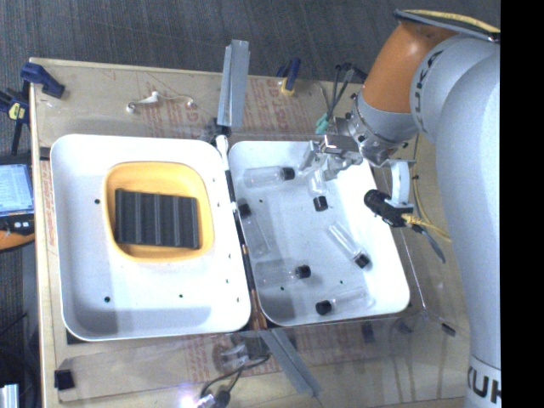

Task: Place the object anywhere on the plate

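Jaws (327, 161) are poised low over the vial-filled right bin (387, 300); their state cannot be told. Yellow plate (157, 173), carrying a black ridged block (158, 219), is left unobstructed in the left bin (76, 228).

Grey arm (459, 143) reaches from right — pincer (327, 161) angled downward.

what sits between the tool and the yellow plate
In the camera view, between the tool and the yellow plate lie a clear black-capped vial and the bins' adjoining rims.
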Controlling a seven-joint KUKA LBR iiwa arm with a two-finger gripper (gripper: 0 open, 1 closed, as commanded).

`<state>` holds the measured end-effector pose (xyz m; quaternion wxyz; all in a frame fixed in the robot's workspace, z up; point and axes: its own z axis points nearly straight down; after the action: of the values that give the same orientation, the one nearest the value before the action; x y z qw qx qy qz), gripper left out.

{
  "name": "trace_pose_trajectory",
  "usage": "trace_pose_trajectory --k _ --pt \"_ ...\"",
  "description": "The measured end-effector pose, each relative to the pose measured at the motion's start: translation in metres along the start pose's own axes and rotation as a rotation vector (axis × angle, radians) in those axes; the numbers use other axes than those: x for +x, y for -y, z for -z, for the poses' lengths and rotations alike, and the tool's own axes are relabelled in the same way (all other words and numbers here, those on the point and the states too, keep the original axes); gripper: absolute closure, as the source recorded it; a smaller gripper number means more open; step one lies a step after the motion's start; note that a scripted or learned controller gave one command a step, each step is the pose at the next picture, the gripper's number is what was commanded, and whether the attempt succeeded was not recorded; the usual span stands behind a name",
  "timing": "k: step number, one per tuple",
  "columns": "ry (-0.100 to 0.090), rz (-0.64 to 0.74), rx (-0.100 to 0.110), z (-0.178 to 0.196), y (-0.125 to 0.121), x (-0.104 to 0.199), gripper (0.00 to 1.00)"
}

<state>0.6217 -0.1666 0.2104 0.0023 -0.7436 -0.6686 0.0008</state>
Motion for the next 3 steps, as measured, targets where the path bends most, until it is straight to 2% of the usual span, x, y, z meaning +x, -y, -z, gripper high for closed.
trace_pose_trajectory --k 1,2,3 --pt "0.002 0.121 -0.002 0.015 -0.013 0.08 1.0" --pt "0.002 0.358 0.001 -0.019 -0.022 0.118 1.0" --pt "0.002 0.49 0.0 -0.019 0.013 0.139 1.0"
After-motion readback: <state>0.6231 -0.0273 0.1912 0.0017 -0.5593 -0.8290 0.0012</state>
